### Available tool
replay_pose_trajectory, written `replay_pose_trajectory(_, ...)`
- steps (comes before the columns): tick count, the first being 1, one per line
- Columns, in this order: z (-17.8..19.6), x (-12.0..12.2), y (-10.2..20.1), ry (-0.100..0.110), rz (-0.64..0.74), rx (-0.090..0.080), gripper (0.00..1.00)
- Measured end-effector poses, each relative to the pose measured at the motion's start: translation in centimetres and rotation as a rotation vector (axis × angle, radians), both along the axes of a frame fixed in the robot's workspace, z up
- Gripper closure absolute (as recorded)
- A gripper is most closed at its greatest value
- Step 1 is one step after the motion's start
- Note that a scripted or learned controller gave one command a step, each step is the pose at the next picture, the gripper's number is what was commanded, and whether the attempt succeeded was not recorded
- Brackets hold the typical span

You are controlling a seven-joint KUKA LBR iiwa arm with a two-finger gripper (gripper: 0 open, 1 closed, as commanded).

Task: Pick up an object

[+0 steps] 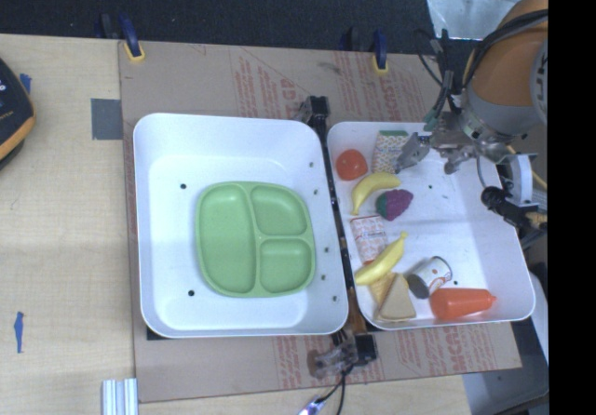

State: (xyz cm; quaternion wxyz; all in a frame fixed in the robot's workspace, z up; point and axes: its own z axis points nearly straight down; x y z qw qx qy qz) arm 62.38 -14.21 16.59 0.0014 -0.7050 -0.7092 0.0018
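1. Cardboard covers the wooden bench, and on it we see two white bins side by side, with dark floor beyond the far edge.
2. We find a green divided plate in the middle of the left bin.
3. We see all the loose items in the right bin. A red ball and a printed packet lie near its far left corner.
4. A banana lies just beside the ball, and purple grapes touch the banana's tip.
5. Along the left wall we see a small card, then a second banana nearer the front.
6. At the front edge we see a wedge of bread, a small cup on its side, and an orange carrot.
7. We see the gripper over the far edge of the right bin, just beside the packet.
8. Its fingers are spread apart, and we see nothing between them.
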Motion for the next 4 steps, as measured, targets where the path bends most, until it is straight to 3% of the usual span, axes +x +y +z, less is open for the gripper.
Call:
replay_pose_trajectory(1,-3.7,1.2,-7.1,-0.002,-0.003,-0.001,0.00)
replay_pose_trajectory(2,-1.5,-5.9,0.2,-0.001,0.000,0.000,0.00)
replay_pose_trajectory(3,-7.4,2.5,-2.8,-0.001,-0.002,0.001,0.00)
replay_pose_trajectory(4,0.6,-7.7,-2.3,-0.002,-0.002,0.000,0.00)
